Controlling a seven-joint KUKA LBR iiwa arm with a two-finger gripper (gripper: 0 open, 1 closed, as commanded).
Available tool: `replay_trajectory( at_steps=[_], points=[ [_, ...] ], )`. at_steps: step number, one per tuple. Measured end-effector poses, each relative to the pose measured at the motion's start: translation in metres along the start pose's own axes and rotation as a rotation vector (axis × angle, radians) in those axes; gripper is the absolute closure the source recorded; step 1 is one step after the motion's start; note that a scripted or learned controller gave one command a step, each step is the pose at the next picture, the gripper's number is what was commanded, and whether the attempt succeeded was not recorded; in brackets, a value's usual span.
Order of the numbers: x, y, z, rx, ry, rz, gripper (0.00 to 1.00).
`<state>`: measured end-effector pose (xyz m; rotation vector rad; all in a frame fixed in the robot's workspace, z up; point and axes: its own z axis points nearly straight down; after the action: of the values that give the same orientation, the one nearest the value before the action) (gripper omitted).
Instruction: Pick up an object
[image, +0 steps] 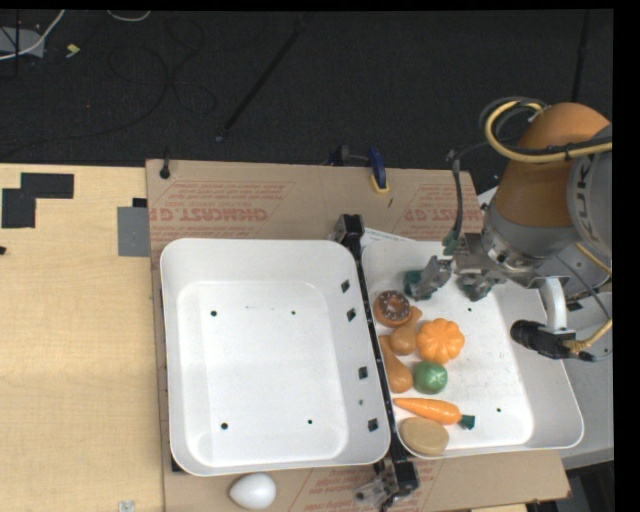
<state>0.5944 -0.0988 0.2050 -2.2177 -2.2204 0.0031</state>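
Holding one pumpkin (440, 340), one carrot (428, 409): right bin (545, 420).

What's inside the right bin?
In the right bin: a pumpkin, green ball, carrot, tan disc, a brown round piece and orange bits. The arm covers the bin's far right part.

The grey arm (560, 215) reaches in from the right, its orange band (545, 165) tilted above the wrist. The gripper (450, 278) points down and leftward, its two fingers spread apart with nothing between them.
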Motion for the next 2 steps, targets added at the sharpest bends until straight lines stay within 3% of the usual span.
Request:
replay_trajectory(
  at_steps=[1,2],
  points=[
    [0.015,0.041,0.105,0.001,0.002,0.000,0.00],
    [0.012,0.042,0.087,-0.005,0.000,0.003,1.00]
  ],
)
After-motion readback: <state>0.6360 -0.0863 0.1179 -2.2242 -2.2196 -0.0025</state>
